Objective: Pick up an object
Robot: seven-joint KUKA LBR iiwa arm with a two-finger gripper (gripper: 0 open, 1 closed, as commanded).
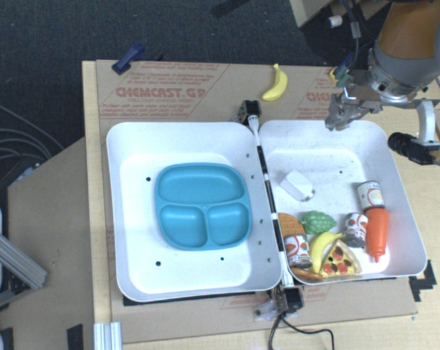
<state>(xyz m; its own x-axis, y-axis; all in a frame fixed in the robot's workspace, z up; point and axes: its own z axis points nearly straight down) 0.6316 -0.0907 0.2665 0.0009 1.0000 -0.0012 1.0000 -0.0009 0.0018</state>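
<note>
Several toys crowd the right bin's [329, 141] near corner: carrot [378, 232], banana [321, 246], pizza slice [336, 259]; gripper [341, 117], closed and empty, hangs over the far rim, risking a clipped edge or glancing miss

red "CHEMCAST" lettering printed on the cardboard sheet [176, 86], further letters unclear, can labels unreadable

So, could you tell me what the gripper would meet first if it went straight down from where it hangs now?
Most likely the bare white floor of the right bin near its far rim. The gripper hangs apart from the white block and the toy pile, though depth is hard to judge.
</note>
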